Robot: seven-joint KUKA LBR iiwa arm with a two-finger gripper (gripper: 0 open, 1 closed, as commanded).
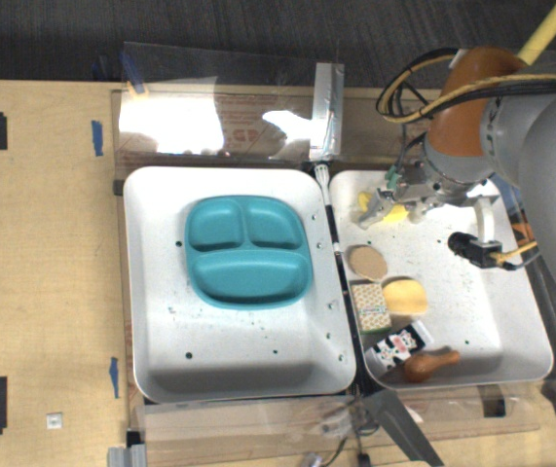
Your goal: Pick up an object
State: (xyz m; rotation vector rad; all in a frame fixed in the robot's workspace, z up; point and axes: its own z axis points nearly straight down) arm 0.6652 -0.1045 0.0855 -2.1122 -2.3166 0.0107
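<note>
My gripper [401, 198] hangs low over the far left corner of the right bin [511, 319]. A small yellow object [383, 212] lies right under and beside it; whether it is held I cannot tell. Nearer along the bin's left side lie a round brown disc [365, 261], a pale yellow bun-like piece [406, 297], a patterned square block [370, 305], a black, white and red item [399, 343] and a brown sausage-shaped piece [431, 363].
The left bin [151, 339] holds a teal divided plate [248, 251] at its middle. A raised rim [331, 251] separates the two bins. A clear plastic sheet [219, 115] stands behind the left bin.
</note>
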